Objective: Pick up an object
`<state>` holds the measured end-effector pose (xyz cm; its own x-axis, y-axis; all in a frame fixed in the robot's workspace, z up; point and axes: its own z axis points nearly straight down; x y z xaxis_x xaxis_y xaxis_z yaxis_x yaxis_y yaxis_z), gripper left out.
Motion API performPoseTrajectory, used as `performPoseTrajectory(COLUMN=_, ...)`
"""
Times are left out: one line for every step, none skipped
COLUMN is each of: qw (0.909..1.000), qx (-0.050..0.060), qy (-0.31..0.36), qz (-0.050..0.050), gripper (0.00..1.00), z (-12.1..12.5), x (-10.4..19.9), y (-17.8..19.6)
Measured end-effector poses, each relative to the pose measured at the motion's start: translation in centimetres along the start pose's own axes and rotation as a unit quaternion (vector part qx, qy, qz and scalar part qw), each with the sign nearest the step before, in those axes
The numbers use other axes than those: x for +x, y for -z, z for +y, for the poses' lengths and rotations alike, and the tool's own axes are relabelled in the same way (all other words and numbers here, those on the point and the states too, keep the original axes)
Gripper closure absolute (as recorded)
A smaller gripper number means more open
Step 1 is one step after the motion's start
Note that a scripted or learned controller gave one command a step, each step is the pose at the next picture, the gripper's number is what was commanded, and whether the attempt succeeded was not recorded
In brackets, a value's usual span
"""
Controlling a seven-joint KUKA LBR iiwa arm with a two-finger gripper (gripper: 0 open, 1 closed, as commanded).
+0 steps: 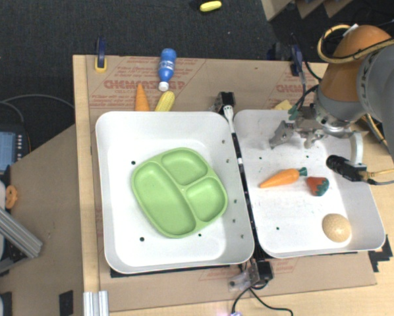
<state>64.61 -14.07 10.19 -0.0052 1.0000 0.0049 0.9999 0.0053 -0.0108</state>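
Looking down at the bench from above and seeing two white bins: left bin and right bin, sitting side by side.

Counting three loose things in the right bin. Spotting one carrot lying flat near the middle, long axis running roughly left to right with a slight tilt, pointy tip aiming left toward the other bin, green stub end sitting a touch higher on the right. Seeing one strawberry just beside that green end, and one round beige lump down near the front right corner, well apart from the carrot.

Noticing the claw hanging over the back part of the right bin, fingers spread apart and gripping nothing, well clear of the carrot.

Finding just one green divided plate in the left bin, three compartments in it.

Behind the bins, on the cardboard, counting one blue-capped bottle, one orange cone-shaped thing and one yellow corn piece close together. Also catching one small yellow thing out on the dark floor.
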Motion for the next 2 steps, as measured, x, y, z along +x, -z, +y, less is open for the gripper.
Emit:
performPoseTrajectory(qw=1.0000, qx=0.000, qy=-0.003, qz=0.000, gripper=0.00, z=-7.8, x=4.2, y=-2.1)
performPoseTrajectory(qw=1.0000, qx=-0.004, qy=-0.005, qz=-0.002, gripper=0.00, z=-9.2, x=-2.4, y=-1.8)
